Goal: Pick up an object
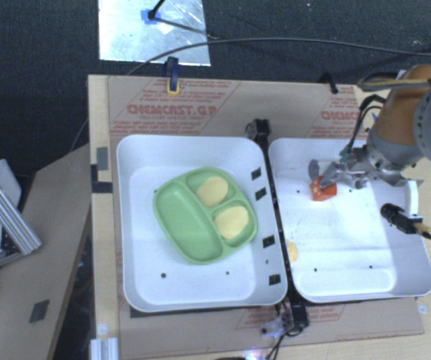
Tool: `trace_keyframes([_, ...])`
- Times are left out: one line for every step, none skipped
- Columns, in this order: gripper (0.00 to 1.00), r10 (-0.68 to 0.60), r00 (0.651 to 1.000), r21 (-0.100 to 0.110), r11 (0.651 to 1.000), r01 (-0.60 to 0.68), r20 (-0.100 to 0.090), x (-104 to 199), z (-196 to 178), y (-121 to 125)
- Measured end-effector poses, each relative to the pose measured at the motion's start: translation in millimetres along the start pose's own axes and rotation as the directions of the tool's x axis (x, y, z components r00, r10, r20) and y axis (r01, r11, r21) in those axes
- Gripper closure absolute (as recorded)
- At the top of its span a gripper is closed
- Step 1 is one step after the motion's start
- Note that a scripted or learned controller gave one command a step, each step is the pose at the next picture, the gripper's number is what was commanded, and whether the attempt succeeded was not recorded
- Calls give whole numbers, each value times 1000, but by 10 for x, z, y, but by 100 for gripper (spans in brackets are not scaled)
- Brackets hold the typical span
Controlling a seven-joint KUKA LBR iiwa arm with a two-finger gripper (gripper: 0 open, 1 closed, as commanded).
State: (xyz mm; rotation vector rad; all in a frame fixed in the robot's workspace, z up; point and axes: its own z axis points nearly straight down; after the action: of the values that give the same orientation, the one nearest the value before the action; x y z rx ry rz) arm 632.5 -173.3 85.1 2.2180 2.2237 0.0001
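Note:
A small orange-red object (322, 192) lies in the right bin (365, 280), near its far left part. My gripper (324, 175) reaches in from the right and sits right over this object, touching or nearly touching its top. A small yellow piece (292, 252) rests against the right bin's left wall. In the left bin (148, 276) stands a green divided plate (181, 216) with two pale yellow pieces (214, 191) (232, 220) in its right compartments.
The grey arm with its orange band (406, 115) crosses the right bin's far right corner. Black clips (262, 193) run along the divider between the bins. A cable arcs over the bench's back edge.

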Motion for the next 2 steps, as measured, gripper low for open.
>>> trace_keyframes([100,-2,1000,-3,1000,2,-2,10,-130,15])
trace_keyframes([100,-3,1000,-7,1000,3,1,54,-772,20])
